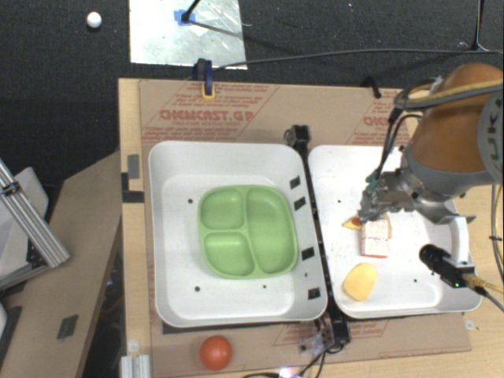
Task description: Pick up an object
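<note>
The right white bin [340, 172] holds a small white and red box [376, 238], a yellow rounded object [360, 281] near its front edge, and a small orange piece [351, 224] left of the box. My gripper [372, 208] hangs low over the bin, just above the box's far end and beside the orange piece. The arm's bulk hides much of the fingers. Nothing shows between them.
The left white bin [169, 211] holds a green divided plate [246, 231]. An orange-red ball [216, 352] lies on the bench in front of the left bin. A black fitting [445, 266] sits at the right bin's right side. Cables run above the arm.
</note>
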`<action>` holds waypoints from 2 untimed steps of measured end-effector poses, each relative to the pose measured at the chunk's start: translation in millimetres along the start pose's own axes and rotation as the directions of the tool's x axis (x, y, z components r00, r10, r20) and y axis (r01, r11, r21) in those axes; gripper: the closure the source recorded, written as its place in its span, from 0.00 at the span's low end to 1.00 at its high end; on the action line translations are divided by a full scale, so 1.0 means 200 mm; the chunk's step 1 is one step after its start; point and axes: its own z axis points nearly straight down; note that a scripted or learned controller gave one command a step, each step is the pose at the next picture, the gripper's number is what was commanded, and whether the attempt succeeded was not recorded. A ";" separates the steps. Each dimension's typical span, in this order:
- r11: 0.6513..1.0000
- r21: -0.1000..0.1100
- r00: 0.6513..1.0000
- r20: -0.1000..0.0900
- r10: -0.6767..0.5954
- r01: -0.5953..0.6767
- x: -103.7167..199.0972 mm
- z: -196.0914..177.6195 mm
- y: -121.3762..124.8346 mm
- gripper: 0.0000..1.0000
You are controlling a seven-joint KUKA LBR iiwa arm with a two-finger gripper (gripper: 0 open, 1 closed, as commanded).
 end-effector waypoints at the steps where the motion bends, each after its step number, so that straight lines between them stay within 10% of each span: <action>1: 1.000 0.001 1.000 -0.001 -0.001 0.001 0.24 -0.02 -0.03 1.00; 2: 1.000 0.001 1.000 -0.001 -0.001 0.001 0.52 0.05 -0.07 1.00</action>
